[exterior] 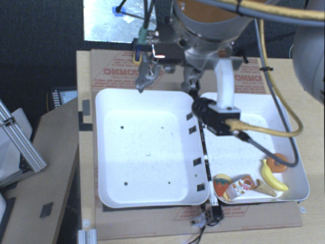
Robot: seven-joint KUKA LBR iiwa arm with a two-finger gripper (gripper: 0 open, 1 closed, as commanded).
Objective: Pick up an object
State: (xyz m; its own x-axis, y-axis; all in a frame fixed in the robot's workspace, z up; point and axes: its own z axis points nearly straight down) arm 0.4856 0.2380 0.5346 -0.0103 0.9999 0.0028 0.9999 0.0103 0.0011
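My gripper (167, 82) hangs high over the back rim of the left bin (104, 136). Its two fingers (144, 79) stand well apart, open, with nothing between them. The objects lie at the front of the right bin (299, 187): a yellow banana (273, 176), an orange round piece (277, 161) behind it, a red-orange fruit (222, 185), a red and white packet (241, 185) and a small tan cone (264, 189). All of these are far from the gripper, to its right and toward the front.
A black box (216, 117) on the arm, with a yellow cable (269, 132), hangs over the divide between the bins. Both bins rest on a cardboard sheet (114, 70). An aluminium frame (20, 141) stands off the bench's left side.
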